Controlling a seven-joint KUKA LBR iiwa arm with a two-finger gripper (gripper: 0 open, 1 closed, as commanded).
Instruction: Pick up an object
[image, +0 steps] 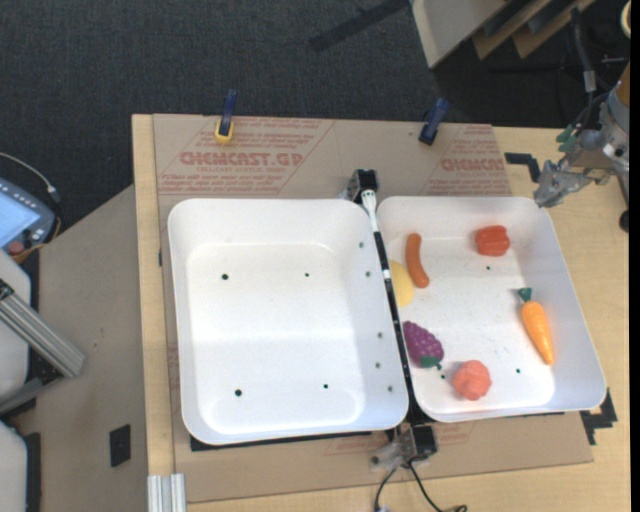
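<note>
The right bin (570, 290) holds several toy foods. A red pepper-like piece (491, 240) lies near its far side and an orange sausage (416, 260) lies to the left of it. A yellow piece (400, 284) rests against the bin's left wall. Purple grapes (422, 343) and a red strawberry-like piece (471, 379) sit near the front. A carrot (537, 329) lies on the right side. My gripper (550, 190) hangs at the bin's far right corner, above its rim and apart from every piece. Nothing shows in its grasp.
The left bin (200, 330) stands beside the right one, with a black divider strip (385, 290) between them. Both rest on a cardboard sheet (300, 150) clamped at the back by a yellow clamp (226, 126) and a blue clamp (433, 122).
</note>
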